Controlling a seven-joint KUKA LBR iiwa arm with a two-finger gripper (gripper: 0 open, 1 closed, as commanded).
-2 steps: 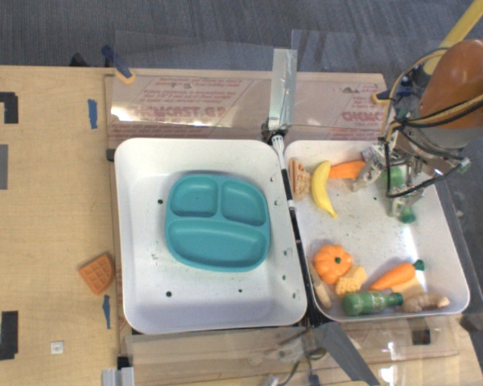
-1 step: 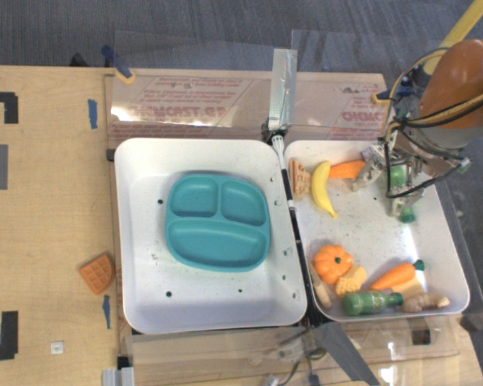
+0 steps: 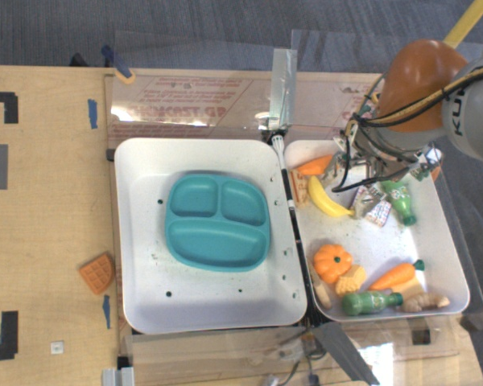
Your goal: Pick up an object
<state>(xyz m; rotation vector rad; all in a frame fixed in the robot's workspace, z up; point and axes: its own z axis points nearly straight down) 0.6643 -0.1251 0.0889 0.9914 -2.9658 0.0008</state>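
Hovering over the right bin [image 3: 455,252], my gripper [image 3: 369,185] sits near the banana [image 3: 325,199]; whether it grips anything, I cannot tell.

A teal divided plate [image 3: 218,222] lies in the left white bin [image 3: 137,240]. A small orange waffle piece [image 3: 97,273] rests on the wooden bench [image 3: 44,215], left of that bin

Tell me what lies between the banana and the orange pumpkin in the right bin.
Bare white bin floor: in the camera view nothing sits between the banana and the pumpkin.
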